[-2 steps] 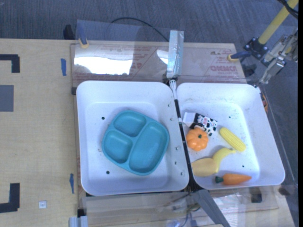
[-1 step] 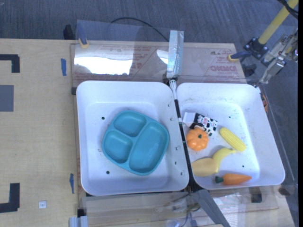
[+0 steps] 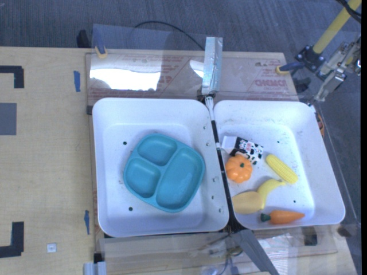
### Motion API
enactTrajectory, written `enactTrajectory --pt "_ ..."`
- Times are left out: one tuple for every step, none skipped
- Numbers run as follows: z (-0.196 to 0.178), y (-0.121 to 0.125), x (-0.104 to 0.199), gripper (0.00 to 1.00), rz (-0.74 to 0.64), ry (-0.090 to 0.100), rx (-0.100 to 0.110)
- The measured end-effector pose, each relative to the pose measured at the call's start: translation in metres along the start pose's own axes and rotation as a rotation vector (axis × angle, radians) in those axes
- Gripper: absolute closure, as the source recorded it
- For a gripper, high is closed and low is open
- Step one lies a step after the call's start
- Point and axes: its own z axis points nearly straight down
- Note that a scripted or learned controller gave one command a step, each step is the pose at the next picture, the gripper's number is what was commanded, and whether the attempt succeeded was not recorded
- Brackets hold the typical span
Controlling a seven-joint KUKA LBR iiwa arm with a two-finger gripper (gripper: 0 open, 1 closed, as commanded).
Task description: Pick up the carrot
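From the overhead camera, the carrot (image 3: pixel 282 216) was lying untouched at the near edge of the right bin (image 3: pixel 304 116), so the pickup hadn't started. Couldn't tell what state the tool was in. Count: one carrot, one pumpkin (image 3: pixel 238 168), one corn cob (image 3: pixel 281 169), one yellow squash (image 3: pixel 256 197), one black-and-white cow toy (image 3: pixel 249 149), and one blue divided plate (image 3: pixel 164 172) in the left bin (image 3: pixel 109 153).

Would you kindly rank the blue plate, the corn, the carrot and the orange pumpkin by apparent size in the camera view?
1. Blue plate, by far the largest.
2. Carrot and corn: similar length, too close to rank.
3. Pumpkin: shorter, though rounder.
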Motion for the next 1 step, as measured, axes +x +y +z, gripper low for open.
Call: enactTrajectory --pt "0.0 0.0 0.0 0.0 0.0 0.0 0.0"
